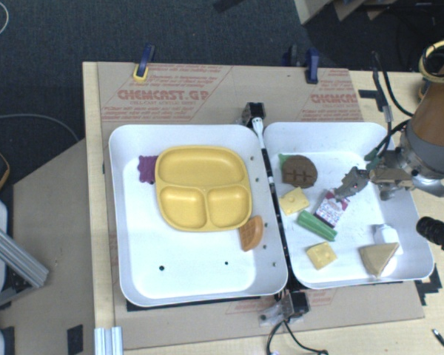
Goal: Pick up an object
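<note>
My gripper point(349, 183) hangs over the right bin point(355, 135), reaching in from the right and tilted down to the left. Its tip is just above and to the right of a small pink and white packet point(331, 210). Around the packet lie a green stick point(315, 225), a yellow cheese block point(294, 200) and a brown round cookie point(299, 170). Nearer the front are a second yellow cube point(322, 254), a tan wedge point(379, 258) and a small white piece point(385, 234). Nothing shows as held.
The left bin point(200, 279) holds a yellow divided plate point(203, 187), a purple item point(146, 168) at its left and an orange-brown bread piece point(251, 233) by the divider. Clamps point(311, 65) stand at the board's far edge. Cables run at the right.
</note>
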Available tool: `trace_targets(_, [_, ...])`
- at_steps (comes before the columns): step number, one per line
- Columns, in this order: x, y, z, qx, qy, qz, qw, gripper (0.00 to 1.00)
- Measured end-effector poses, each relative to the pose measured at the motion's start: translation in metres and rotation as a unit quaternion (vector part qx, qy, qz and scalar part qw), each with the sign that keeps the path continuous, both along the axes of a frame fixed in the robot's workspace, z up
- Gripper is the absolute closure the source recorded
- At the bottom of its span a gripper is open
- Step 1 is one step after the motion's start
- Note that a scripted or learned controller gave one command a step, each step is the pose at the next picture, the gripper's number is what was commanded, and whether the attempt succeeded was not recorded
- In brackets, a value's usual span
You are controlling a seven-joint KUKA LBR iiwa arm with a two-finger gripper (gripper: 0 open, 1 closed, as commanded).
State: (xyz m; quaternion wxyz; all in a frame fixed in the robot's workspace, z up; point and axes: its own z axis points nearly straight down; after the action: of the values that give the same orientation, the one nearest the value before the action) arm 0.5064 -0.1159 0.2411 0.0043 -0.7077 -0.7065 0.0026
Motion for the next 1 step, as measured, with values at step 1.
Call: trace_targets(1, [0.0019,-0.0001,0.0038,-0.0007,-0.004,0.001,1.0000,0.00])
